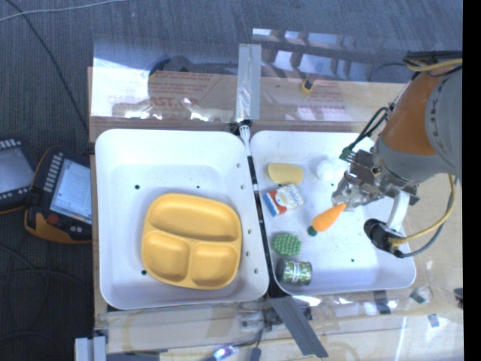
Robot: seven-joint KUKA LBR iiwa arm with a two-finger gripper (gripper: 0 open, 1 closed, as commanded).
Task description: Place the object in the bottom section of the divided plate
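The yellow divided plate (192, 241) lies in the left bin (120, 201), with its single long section toward the far side and two smaller sections toward the near side; all three sections hold nothing. The right bin (376, 277) sits just beside that plate's bin, sharing the middle wall. In it, starting nearest the plate, are a small red, white and blue packet (282, 199), a green bumpy ball (285, 244) and a green can (294, 272) lying on its side. A pale yellow rounded piece (285, 174) lies beyond the packet, and a small white object (327, 170) sits farther from the plate.

The toy carrot (327, 218), orange with a green tip, lies tilted in the right bin, well apart from the plate. The hand (350, 195) is directly at the carrot's orange end and seems to touch it, but whether it is clenched on the carrot or released cannot be told. The grey arm (428, 134) with its orange band reaches in from the side away from the plate.
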